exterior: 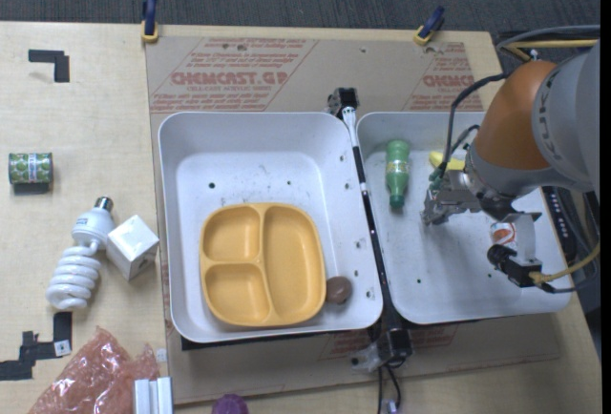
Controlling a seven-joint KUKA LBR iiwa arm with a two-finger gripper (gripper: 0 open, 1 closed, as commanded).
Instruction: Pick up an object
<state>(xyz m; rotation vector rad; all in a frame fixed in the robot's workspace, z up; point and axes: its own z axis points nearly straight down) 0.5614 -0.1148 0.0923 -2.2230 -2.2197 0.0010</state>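
The approach step is judged to be in hand: the hand (437, 212) is lowered into the right bin (420, 293), and whether it is spread or pressed together cannot be told. A green bottle (397, 173) lies just beside it, apart. Alignment over the bottle is called for next.

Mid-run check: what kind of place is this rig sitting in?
Likely a robotics lab grasping bench, not a home or kitchen: two white bins on a clamped board, loose test items like a yellow divided plate and green bottle, with the gripper reaching in.
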